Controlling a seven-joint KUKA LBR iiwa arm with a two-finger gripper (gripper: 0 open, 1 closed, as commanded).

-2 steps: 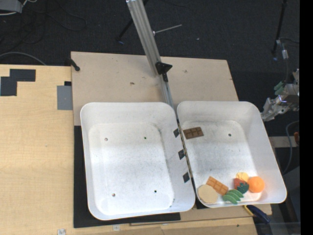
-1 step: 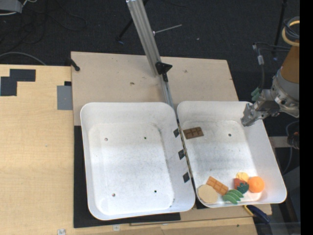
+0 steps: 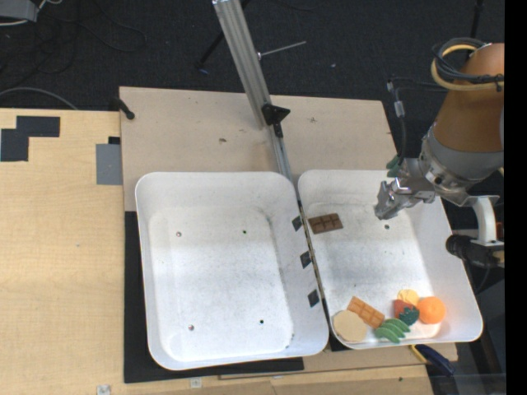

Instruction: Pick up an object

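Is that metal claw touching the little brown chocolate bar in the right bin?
Apart. In the camera view the gripper hangs to the right of the brown chocolate bar, with bare white bin floor showing between them.

One fixed camera looks down from above at a slant, set back far enough to take in the whole worktop (image 3: 206, 130). The left bin (image 3: 218, 270) and the right bin (image 3: 387, 262) lie side by side across the middle, with dark floor beyond. The arm (image 3: 465, 130) enters at the right edge.
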